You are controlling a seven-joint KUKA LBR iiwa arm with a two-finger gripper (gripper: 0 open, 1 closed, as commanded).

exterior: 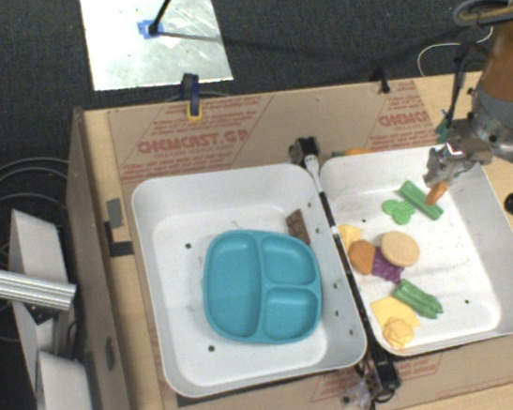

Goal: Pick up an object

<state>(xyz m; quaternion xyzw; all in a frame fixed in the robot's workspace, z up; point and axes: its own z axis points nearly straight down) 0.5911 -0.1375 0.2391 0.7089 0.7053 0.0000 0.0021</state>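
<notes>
**A:** so where's the arm at right now?

**B:** it's reaching in from the right, the gripper (447, 163) is down over the back right corner of the right bin (511, 301). there's an orange carrot-looking piece (437, 192) right under the tip, next to a long green toy veg (420, 200). honestly can't tell if the jaws are apart or clamped from here, too small and blurry.

**A:** what else is in that bin?

**B:** a little green leafy piece (397, 212) just left of the long one, then a cluster nearer the middle: a tan round bun thing (400, 248) touching a brown piece (363, 256) and something purple (388, 271). closer to the front there's another green pod (418, 300) and some yellow bits (395, 320).

**A:** and the left bin?

**B:** a blue divided plate (260, 285) sits in the left bin (174, 258), with a small brown block (297, 227) at its back right edge.
</notes>
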